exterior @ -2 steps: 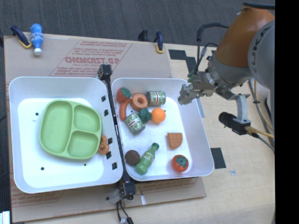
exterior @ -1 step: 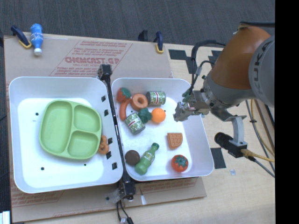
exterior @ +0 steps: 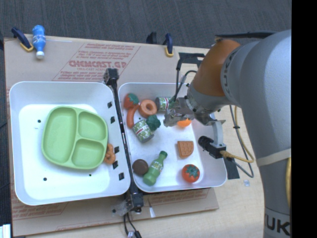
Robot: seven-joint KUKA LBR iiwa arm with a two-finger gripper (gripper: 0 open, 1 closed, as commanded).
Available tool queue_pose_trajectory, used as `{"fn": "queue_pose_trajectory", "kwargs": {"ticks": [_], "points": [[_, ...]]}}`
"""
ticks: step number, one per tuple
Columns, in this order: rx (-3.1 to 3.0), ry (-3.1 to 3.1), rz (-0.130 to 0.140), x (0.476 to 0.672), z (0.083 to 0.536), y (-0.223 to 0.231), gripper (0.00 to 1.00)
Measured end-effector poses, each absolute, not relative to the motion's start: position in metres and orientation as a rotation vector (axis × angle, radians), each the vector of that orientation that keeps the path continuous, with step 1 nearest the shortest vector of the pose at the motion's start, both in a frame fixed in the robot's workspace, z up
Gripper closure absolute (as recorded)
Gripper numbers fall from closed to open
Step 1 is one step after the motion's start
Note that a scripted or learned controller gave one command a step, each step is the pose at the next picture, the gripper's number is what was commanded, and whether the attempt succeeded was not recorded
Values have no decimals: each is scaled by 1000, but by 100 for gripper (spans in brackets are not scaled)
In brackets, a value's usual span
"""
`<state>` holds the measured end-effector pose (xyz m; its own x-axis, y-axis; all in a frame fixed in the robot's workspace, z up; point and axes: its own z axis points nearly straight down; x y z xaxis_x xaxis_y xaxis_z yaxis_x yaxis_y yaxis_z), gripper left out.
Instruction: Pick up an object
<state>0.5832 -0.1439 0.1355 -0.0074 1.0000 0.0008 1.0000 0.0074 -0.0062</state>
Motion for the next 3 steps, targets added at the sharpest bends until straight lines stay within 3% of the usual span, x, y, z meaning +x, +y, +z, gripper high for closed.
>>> {"fn": "queue_pose_trajectory", "kwargs": {"ticks": [1,2,3], "points": [[-2218,-2228,0,611,254,-191,100],[-2213,-2227,3,593,231,-194,100],[-2210,-2225,5,603,120,-142,100]]}}
